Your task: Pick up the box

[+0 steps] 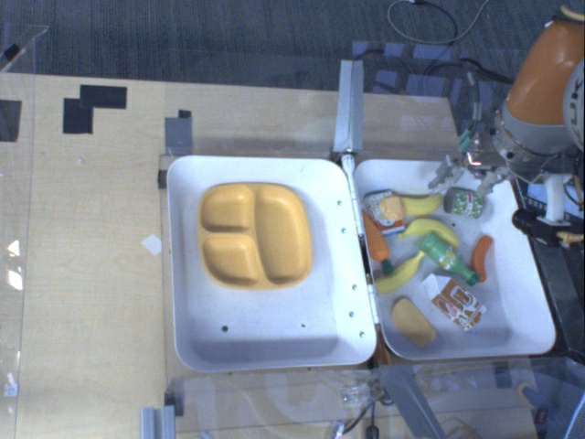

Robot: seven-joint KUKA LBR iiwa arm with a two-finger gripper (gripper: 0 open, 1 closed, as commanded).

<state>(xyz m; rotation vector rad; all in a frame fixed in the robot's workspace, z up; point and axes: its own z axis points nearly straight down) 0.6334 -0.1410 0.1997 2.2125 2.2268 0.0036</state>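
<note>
Camera view: claw [470,174] hangs spread over right bin's [539,323] back edge, just above a can [464,201]. Box [458,305] lies near front edge w/ bananas [422,242], bottle [448,259] between.

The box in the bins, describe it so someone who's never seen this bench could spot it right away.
Look in the right bin, the one crowded with toy food, not the left bin with the yellow plate. The box lies flat near that bin's front, right of the tan potato. It is the only flat item there, white with orange and red print.
</note>
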